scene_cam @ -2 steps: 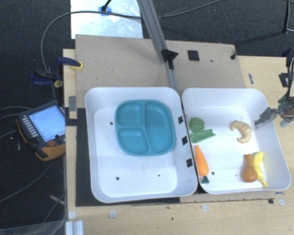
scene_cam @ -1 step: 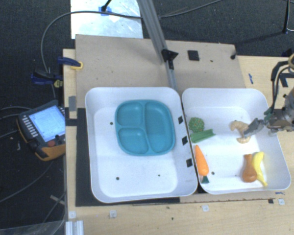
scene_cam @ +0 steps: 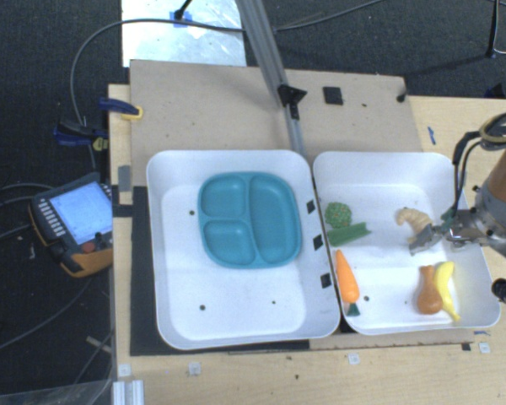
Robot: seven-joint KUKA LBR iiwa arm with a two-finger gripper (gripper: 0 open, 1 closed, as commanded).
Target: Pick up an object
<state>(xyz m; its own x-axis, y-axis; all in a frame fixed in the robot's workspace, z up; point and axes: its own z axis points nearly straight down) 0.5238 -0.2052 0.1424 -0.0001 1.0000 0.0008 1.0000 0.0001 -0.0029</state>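
Camera view. Two shallow white bins sit side by side on a tan bench board. The left bin (scene_cam: 173,310) contains a teal divided plate (scene_cam: 250,218) with three compartments, lying flat in the upper half of the bin. The plate compartments hold nothing visible.

The right bin (scene_cam: 379,175) contains five items. A green broccoli floret (scene_cam: 338,214) lies near the bin's left wall, with a flat green piece (scene_cam: 349,234), possibly a bean pod or leaf, just below and touching or nearly touching it. An orange carrot (scene_cam: 347,277) lies along the left wall below these, its narrow end pointing toward the lower edge. A pale tan curved piece (scene_cam: 412,218), its identity not determinable, lies right of centre in the upper half. In the lower right corner, a brown drumstick-shaped item (scene_cam: 428,291) lies directly beside a yellow banana (scene_cam: 445,287); the two appear to touch.

The arm enters from the right edge, with its orange band visible above the wrist. The gripper (scene_cam: 423,241) sits low over the right bin, between the pale tan piece above and the drumstick and banana below. Its metallic fingers (scene_cam: 419,245) point left toward the bin centre. The separation of the fingers cannot be determined at this resolution, and no item is seen between them.

Outside the bins, a handheld control pendant (scene_cam: 74,223) with a lit screen lies on the dark floor to the left. A grey pole (scene_cam: 266,47) crosses the board diagonally from the top.
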